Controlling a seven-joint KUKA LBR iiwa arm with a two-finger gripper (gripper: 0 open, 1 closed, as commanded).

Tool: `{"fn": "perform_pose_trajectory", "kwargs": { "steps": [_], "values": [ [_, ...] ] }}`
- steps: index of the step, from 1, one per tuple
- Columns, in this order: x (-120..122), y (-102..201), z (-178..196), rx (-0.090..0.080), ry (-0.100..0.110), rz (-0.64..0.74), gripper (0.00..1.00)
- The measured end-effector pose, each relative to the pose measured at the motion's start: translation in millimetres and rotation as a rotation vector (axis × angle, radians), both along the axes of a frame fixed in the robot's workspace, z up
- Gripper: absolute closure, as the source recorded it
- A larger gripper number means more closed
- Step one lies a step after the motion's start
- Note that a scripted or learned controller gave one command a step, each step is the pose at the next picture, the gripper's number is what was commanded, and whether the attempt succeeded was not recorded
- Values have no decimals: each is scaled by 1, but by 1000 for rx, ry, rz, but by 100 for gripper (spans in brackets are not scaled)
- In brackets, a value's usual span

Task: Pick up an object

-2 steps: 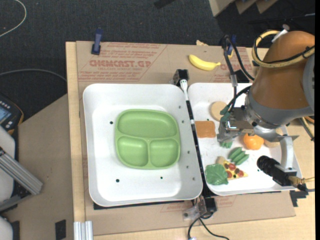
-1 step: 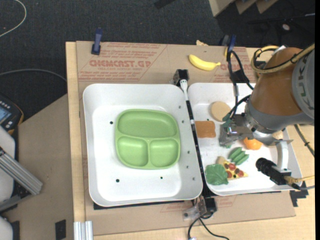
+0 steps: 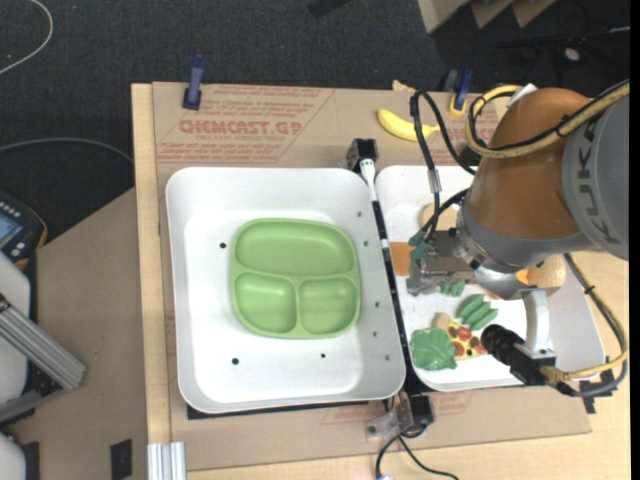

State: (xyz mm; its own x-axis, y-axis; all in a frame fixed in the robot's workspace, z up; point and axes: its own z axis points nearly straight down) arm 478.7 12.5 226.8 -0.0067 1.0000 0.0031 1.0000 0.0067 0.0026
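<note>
Your tool (image 3: 432,268) hangs low in the shallow white right-hand bin (image 3: 570,353), above the small green toy pieces (image 3: 455,330); finger state cannot be told. No lift evident; pick remains.

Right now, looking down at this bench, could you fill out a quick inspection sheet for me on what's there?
Surface: cardboard-covered bench bearing two white bins.
Job's things: left bin holds a green divided plate; right bin holds small toy foods, among them a green leafy piece and an orange piece.
Clutter: banana on the bench behind the right bin.
Grippers: gripper low over the right bin; fingers unclear.
Cables: black and yellow cables along the arm.
Surroundings: dark floor.
</note>
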Motion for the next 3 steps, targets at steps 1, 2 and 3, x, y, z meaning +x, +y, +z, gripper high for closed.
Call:
{"fn": "perform_pose_trajectory", "kwargs": {
  "steps": [1,2,3],
  "values": [
    [2,-14,122,-3,-13,-6,100],
    [-1,-18,19,-3,12,-9,100],
    [1,60,56,-1,-1,1,100]
  ]
}}
